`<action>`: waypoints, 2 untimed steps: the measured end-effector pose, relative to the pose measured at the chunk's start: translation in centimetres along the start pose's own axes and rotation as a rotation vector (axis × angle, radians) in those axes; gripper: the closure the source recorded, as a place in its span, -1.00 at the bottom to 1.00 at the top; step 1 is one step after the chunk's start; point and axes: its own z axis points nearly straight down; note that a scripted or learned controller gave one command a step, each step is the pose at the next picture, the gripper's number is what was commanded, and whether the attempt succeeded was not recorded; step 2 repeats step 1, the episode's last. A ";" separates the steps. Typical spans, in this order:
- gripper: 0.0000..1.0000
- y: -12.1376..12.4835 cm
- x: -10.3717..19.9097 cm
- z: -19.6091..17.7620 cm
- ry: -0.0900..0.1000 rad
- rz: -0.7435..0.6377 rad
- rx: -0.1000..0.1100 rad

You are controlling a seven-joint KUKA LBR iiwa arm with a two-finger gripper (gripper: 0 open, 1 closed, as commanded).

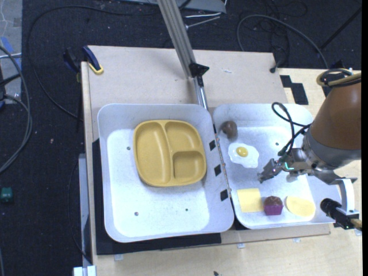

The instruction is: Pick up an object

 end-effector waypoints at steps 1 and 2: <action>-1.00 0.0 0.0 0.0 -0.001 0.000 -0.001; -1.00 0.0 0.0 0.0 -0.001 0.000 -0.001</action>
